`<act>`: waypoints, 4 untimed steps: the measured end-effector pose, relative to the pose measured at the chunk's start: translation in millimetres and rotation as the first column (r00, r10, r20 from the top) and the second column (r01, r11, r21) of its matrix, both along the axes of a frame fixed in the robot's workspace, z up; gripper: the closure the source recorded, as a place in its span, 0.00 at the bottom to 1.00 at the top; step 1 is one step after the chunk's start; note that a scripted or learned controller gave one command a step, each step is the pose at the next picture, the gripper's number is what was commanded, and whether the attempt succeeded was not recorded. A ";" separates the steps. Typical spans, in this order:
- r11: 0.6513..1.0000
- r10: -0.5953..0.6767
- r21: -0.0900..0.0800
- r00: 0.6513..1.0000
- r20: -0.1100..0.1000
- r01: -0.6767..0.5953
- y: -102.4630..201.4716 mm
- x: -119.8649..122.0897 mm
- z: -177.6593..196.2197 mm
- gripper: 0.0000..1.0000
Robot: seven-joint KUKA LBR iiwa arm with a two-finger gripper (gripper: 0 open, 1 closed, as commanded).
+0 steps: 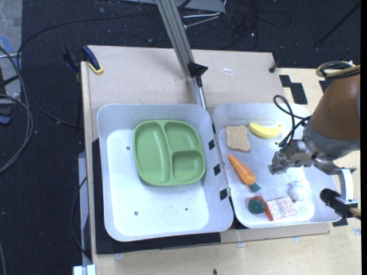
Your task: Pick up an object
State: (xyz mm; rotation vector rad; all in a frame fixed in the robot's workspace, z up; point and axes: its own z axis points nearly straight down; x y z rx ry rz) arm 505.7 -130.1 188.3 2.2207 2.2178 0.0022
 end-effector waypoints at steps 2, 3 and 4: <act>1.000 0.004 -0.001 1.000 0.002 -0.004 9.8 0.7 97.3 1.00; 1.000 0.007 0.001 1.000 -0.003 -0.007 53.7 2.2 80.8 1.00; 1.000 0.009 0.003 1.000 -0.005 -0.009 105.3 3.1 63.2 1.00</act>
